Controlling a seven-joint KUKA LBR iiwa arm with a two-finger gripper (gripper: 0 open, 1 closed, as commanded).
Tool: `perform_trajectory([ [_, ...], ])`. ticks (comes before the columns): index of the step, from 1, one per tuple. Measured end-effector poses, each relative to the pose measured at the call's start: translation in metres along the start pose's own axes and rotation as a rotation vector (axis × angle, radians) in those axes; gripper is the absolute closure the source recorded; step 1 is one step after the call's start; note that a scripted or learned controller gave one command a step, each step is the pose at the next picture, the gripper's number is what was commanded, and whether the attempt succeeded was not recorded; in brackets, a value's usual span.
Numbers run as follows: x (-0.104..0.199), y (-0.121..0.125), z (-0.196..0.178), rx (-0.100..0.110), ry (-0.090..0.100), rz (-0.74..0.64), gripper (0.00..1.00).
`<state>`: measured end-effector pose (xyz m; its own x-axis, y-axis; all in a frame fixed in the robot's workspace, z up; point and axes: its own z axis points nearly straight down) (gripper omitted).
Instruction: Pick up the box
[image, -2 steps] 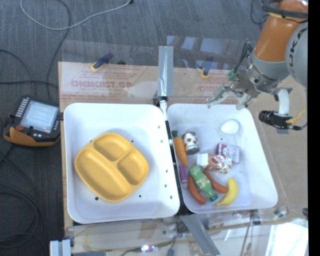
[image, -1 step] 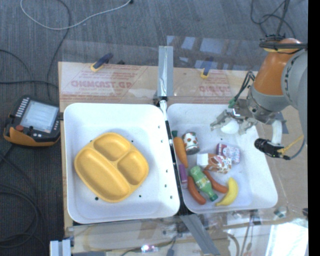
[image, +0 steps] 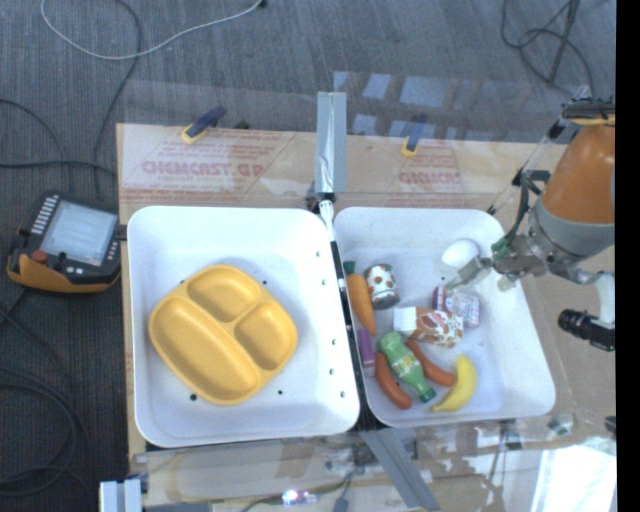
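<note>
The box (image: 440, 327), a small carton with a red and orange print, lies near the middle of the right bin (image: 530, 370). A pink and purple packet (image: 463, 305) touches its upper right side, and a small white cube (image: 404, 319) sits just to its left. My gripper (image: 473, 274) reaches in from the right and hovers over the packet's upper edge, a little up and right of the box. Nothing shows held in it. A white egg (image: 460, 251) lies just beyond the gripper.
The right bin also holds a carrot (image: 360, 302), a can (image: 381, 285), a green bottle (image: 404, 363), red sausages (image: 392, 382) and a banana (image: 457, 386). A yellow divided plate (image: 224, 332) lies in the left bin (image: 160, 240). A teach pendant (image: 68, 242) rests at the left.
</note>
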<state>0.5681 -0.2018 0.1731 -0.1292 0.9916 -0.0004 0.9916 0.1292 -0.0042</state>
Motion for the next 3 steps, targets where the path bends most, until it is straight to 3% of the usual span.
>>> perform_trajectory([
  [1, -0.006, -0.086, 0.0, 0.002, 0.004, 0.378, 0.0],
  [2, 0.022, -0.007, 0.055, -0.013, -0.005, 0.154, 0.0],
  [3, 0.013, 0.054, 0.084, -0.015, -0.007, 0.328, 0.0],
])
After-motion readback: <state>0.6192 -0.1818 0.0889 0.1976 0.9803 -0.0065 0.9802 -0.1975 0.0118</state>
